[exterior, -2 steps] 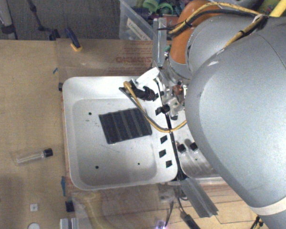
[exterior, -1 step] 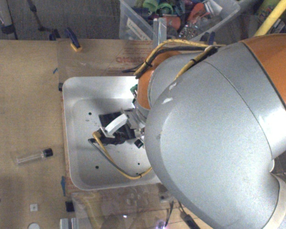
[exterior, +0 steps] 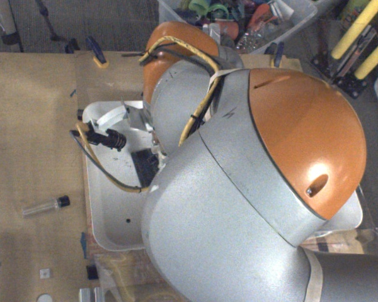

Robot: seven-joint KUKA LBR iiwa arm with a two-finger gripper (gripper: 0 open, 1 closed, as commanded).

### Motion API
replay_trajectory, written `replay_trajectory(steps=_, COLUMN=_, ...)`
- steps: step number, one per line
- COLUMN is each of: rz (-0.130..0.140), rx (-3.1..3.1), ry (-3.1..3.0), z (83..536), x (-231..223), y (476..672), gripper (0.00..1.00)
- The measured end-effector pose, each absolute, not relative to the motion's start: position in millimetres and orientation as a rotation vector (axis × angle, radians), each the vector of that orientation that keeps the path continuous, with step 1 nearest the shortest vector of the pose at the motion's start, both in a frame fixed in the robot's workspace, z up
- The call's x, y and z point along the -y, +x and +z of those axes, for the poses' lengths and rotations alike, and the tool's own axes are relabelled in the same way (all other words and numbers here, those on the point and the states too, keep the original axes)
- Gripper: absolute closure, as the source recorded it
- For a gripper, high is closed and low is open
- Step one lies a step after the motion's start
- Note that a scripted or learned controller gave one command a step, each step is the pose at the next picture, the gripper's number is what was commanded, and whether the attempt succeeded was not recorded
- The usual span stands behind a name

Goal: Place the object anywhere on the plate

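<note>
You are looking at a robotics lab or workshop: a large grey-and-orange industrial arm (exterior: 258,187) bends over a shallow white plastic bin (exterior: 107,222) on a bare plywood bench (exterior: 25,118). Behind it you see a clear plastic tub (exterior: 176,8) crammed with colourful toys and yellow foam tubes (exterior: 365,17) stacked aside.

Arm (exterior: 252,187) — speckled matt grey, glossy orange caps; bench (exterior: 31,137) — bare wood.

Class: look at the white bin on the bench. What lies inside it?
Inside the white bin I see the gripper and black cables, with a bare floor at the near end. The arm covers the rest, so any plate or object is hidden.
</note>
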State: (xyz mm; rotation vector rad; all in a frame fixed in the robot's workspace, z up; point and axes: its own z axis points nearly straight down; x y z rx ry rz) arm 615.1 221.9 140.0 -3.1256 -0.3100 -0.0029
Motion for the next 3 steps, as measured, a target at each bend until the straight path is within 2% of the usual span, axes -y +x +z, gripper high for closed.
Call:
replay_trajectory(steps=1, rz=0.008, rx=0.534, ry=-3.095, z=145.1, x=-225.2, y=516.1, gripper=1.0)
replay_trajectory(steps=2, rz=0.007, rx=1.225, ry=-2.893, z=188.8, x=-225.4, y=540.8, gripper=1.0)
replay_trajectory(steps=3, rz=0.001, rx=0.823, ry=-3.032, z=110.9, x=-224.1, y=609.8, gripper=1.0)
